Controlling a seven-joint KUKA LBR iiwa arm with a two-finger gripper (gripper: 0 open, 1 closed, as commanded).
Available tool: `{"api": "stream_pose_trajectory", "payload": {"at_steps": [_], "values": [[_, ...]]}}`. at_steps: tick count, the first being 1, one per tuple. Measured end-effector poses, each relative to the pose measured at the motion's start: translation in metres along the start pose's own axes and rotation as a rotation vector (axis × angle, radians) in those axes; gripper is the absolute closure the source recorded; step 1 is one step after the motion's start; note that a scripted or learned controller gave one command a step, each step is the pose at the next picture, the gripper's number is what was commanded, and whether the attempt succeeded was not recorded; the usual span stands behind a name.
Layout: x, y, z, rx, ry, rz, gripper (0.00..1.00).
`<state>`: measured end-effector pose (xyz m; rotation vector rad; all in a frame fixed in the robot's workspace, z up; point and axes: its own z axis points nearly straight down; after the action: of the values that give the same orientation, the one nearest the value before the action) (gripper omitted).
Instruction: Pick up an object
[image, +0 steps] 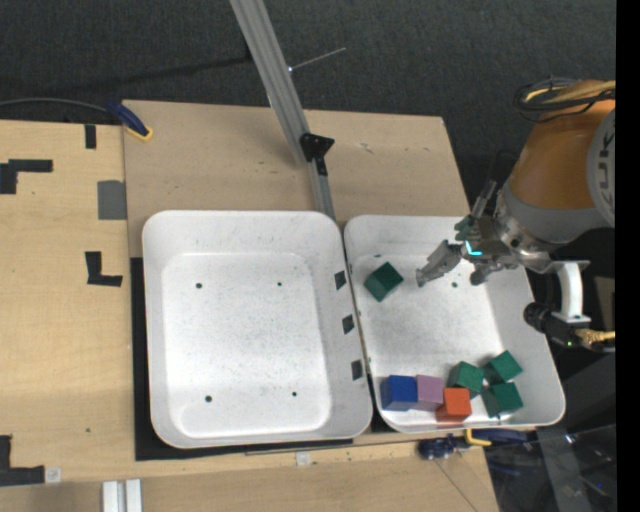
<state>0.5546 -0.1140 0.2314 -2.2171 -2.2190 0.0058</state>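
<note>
Green block (382, 281), the likeliest thing to be picked, lies alone near the upper left of the right bin (400, 232), tilted on the white floor and well apart from the other pieces. The gripper (455, 266) is seen just to its right, near but not touching, with one finger reaching toward the block and the other nearer the wrist; the fingers appear spread, and nothing is seen between them. The approach step is therefore judged to be in hand, with no grasp yet made. For the next move, the gripper would need to be carried a little leftward until the block sits between the fingers, then lowered and pressed together on two opposite faces; because the block is turned at an angle, some wrist rotation may be called for. Farther out, along the bin's lower edge, a cluster is packed close together: a blue block (400, 390), a lilac block (429, 389), an orange block (456, 402) and three more green blocks (495, 383), touching or nearly so, and judged harder to grasp cleanly. The left bin (160, 240) lies alongside, sharing the bench (200, 150).
</note>
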Motion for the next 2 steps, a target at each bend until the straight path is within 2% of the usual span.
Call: {"api": "stream_pose_trajectory", "payload": {"at_steps": [1, 2], "values": [[0.000, 0.001, -0.002, -0.004, -0.001, -0.001, 0.00], [-0.001, 0.005, 0.043, 0.000, -0.001, 0.000, 0.00]]}}
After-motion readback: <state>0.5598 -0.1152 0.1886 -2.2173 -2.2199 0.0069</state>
